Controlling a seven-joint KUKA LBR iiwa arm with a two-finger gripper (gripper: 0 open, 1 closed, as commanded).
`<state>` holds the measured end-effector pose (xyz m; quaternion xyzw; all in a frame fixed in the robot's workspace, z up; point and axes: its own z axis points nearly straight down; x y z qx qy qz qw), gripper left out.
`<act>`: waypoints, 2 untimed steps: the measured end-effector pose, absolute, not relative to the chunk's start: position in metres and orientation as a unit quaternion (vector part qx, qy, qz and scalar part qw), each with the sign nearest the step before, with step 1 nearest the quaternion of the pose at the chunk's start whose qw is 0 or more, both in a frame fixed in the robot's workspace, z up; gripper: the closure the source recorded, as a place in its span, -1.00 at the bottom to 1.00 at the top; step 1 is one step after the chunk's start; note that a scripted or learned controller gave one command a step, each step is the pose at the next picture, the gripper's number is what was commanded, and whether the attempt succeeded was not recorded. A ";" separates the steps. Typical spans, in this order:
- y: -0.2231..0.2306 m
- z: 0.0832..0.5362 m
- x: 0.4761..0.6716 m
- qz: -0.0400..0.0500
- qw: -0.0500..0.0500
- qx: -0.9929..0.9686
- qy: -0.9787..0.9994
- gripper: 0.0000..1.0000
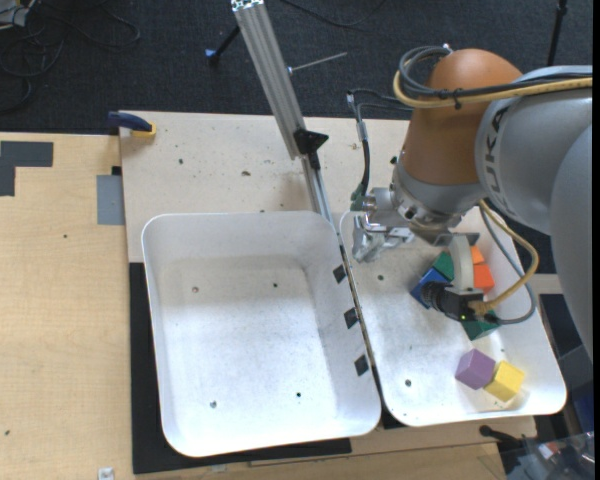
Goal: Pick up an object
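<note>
My gripper (372, 240) hangs over the far left corner of the right bin (410, 408), close to the rim shared by the two bins. To its right lies a cluster of blocks: a blue one (426, 288), a green one (443, 267) and an orange one (481, 274), with a dark green piece (481, 324) under a black cable. Nearer the bin's front right corner sit a purple cube (474, 368) and a yellow cube (507, 380), touching each other. I see nothing held in the gripper.
The left bin (155, 268) lies beside the right one, with black clips (350, 317) along their shared rim. A slanted aluminium rail (276, 73) rises behind the bins. A blue clamp (130, 123) sits at the bench's far left corner.
</note>
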<state>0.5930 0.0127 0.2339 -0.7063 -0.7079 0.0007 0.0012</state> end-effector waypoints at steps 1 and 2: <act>0.050 0.233 0.613 0.000 0.001 -0.706 -0.708 1.00; 0.049 0.233 0.612 0.002 0.001 -0.705 -0.709 -1.00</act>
